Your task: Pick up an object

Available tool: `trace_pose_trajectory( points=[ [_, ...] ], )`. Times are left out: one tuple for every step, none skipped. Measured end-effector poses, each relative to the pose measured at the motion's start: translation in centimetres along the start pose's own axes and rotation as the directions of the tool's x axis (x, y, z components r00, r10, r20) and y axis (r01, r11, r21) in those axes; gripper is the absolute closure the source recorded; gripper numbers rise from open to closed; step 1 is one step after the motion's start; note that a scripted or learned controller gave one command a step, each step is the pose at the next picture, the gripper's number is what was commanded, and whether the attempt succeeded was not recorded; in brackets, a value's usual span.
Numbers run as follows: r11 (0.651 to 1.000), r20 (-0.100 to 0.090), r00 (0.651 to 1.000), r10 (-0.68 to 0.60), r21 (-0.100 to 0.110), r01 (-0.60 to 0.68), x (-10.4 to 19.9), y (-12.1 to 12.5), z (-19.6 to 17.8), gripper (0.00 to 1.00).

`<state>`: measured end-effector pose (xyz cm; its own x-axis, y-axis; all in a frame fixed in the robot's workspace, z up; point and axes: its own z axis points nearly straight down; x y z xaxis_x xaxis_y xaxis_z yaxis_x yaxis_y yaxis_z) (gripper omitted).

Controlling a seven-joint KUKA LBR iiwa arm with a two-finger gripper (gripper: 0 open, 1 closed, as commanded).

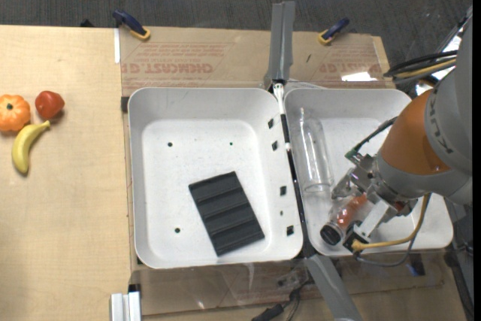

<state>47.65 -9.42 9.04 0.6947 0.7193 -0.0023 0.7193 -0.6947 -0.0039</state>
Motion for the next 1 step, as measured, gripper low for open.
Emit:
trace_pose_trajectory(
  points=[
    [1.000,0.000,1.000,0.003,0.001,-0.003,-0.09,0.10,-0.91,1.00]
  ],
)
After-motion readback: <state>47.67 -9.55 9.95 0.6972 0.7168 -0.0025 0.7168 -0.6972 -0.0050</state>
